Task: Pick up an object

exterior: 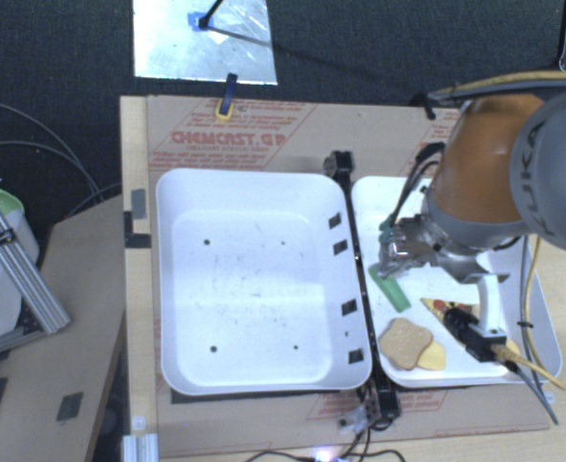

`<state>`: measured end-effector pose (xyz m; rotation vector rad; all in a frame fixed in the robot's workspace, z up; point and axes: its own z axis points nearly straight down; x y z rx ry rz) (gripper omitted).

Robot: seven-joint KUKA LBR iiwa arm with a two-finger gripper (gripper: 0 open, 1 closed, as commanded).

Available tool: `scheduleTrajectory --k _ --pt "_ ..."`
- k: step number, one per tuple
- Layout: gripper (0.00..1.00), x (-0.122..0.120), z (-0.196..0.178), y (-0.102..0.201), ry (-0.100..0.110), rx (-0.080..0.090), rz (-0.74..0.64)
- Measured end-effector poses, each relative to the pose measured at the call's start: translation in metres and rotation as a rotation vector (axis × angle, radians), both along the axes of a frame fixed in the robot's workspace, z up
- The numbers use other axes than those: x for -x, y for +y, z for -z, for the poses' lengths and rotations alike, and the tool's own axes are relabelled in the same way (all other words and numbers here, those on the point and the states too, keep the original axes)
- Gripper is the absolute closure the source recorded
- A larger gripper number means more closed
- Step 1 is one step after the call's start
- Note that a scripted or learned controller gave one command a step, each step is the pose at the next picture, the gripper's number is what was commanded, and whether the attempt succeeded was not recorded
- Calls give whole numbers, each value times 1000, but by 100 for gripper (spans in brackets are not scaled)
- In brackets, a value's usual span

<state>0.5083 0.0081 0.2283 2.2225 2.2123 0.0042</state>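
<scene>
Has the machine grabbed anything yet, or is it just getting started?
Nothing looks lifted yet. The end effector is low in the right bin, right by one end of the green block, which lies on the bin floor. The tan bread-like piece and yellow piece lie nearby, untouched. Left to do: grip something and raise it.

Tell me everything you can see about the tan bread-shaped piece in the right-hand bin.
The tan piece looks like a toy slice of bread, flat, with a rounded outline and darker edge. It lies flat in the right-hand bin, near its front left corner. A smaller yellow piece touches its right side. The green bar lies apart, beyond it.
</scene>
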Motion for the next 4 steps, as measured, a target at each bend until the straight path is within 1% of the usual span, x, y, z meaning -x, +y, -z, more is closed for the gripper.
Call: scheduleTrajectory --k 1,2,3,4 --pt "100 21 -98 -4 -6 -3 -8" --pt "100 -35 -1 -12 10 -1 -5" --pt "100 24 7 -18 9 -3 -4" --pt "100 -36 46 45 3 -4 -15"
